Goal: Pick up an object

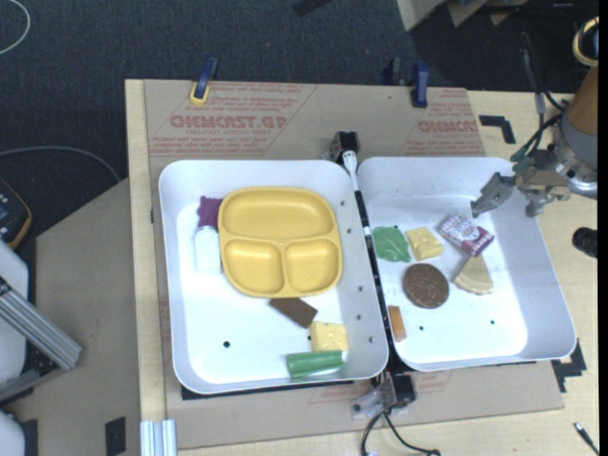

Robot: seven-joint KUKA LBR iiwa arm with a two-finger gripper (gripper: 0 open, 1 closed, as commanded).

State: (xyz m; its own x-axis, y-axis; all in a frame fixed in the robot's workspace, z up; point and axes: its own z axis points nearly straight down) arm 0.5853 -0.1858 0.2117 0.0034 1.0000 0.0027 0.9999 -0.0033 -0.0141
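Brown board-topped bench (pixel 285 112), 2 white bins (pixel 185 283) (pixel 532 321) side by side, touching

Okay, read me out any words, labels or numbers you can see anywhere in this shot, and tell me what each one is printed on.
"CHEMCAST GP" in red, repeated in rows, on the brown board under the bins; the smaller red lines beneath it are too blurred to read.
The same red print shows partly on the board's right side.
The small wrapped packet in the right bin has markings too small to read.

Red print on the brown paper sheet (pixel 285 112) covering the counter reads "CHEMCAST GP" behind the left bin. The same red lettering repeats behind the right bin, partly cut off.
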